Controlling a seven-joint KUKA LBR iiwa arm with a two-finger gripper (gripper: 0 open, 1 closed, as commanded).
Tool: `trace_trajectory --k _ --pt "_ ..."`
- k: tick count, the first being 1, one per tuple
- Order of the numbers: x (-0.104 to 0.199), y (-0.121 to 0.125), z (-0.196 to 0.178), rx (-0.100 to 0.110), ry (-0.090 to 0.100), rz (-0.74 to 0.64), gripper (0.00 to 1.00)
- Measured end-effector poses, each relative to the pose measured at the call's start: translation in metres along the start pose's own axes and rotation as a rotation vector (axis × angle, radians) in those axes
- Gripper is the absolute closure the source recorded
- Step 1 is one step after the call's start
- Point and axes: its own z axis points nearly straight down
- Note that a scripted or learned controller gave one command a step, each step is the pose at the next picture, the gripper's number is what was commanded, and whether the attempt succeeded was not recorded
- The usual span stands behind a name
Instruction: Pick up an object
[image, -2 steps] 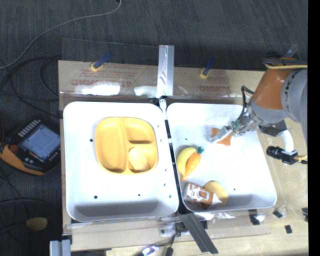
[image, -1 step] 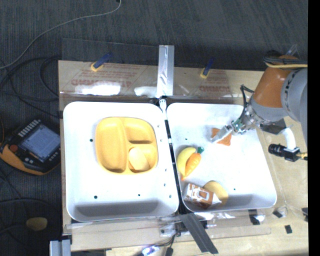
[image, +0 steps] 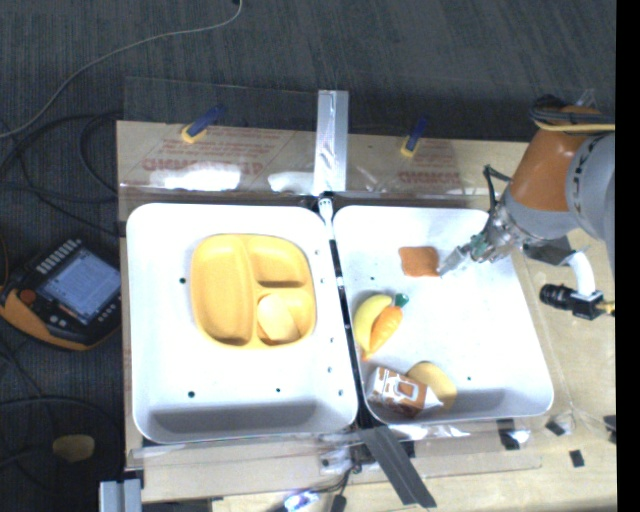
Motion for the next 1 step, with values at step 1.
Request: trace_trajectory --k 1 --pt "0.0000 -0.0001 0.0001 0.000 0.000 0.000 0.00"
